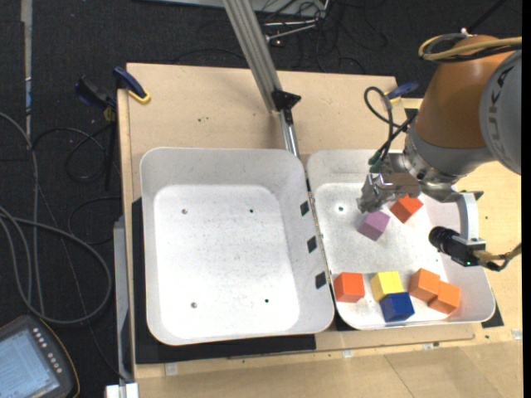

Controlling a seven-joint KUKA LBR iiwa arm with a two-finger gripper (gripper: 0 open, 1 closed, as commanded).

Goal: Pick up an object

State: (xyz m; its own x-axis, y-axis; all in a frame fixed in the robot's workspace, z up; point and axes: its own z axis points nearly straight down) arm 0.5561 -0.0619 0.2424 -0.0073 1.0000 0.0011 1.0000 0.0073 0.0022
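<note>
Dark floor and cables ring a wooden counter (207, 106) carrying two white bins. Left bin (220, 243) is bare and wide open. Right bin (353, 317) holds seven blocks: one purple block (373, 224) and one red-orange block (406, 208) at mid-bin, then three orange blocks, one yellow block (386, 284) and one blue block (397, 306) crowding the near rim. Claw (370, 196) hovers just above the purple block; its opening can't be judged, nothing visibly gripped.

The bench (207, 106) looks like matt bare wood, the two bins (220, 239) smooth white, probably plastic.
</note>
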